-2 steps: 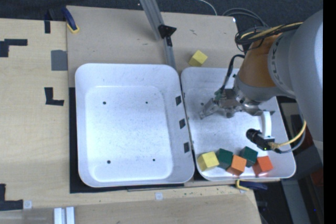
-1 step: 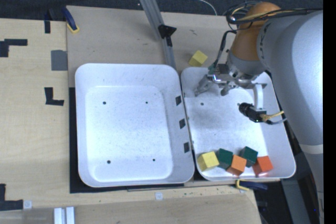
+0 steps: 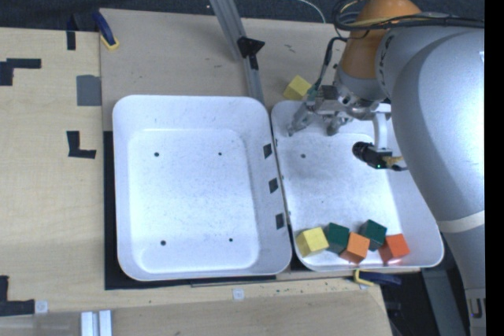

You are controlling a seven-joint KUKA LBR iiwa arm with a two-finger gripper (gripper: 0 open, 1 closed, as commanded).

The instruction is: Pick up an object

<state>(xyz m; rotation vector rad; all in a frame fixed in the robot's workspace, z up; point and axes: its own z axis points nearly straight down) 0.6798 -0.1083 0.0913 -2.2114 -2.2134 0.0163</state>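
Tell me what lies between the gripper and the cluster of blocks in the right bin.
In the camera view, bare white floor of the right bin separates the gripper from the blocks along the bin's near edge.

Blocks in right bin, near edge

Yellow block (image 3: 312, 240), two green blocks (image 3: 337, 234) (image 3: 373, 231), orange block (image 3: 356, 247) and red-orange block (image 3: 394, 247) lay clustered together; another yellow block (image 3: 298, 87) sat outside the bin's far rim

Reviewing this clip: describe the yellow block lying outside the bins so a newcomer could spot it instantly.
Find the right-hand bin, then its far rim. Just beyond the rim's left corner, on the bench, sits a yellow block, left of the gripper. The other yellow block lies inside the bin with the coloured ones.
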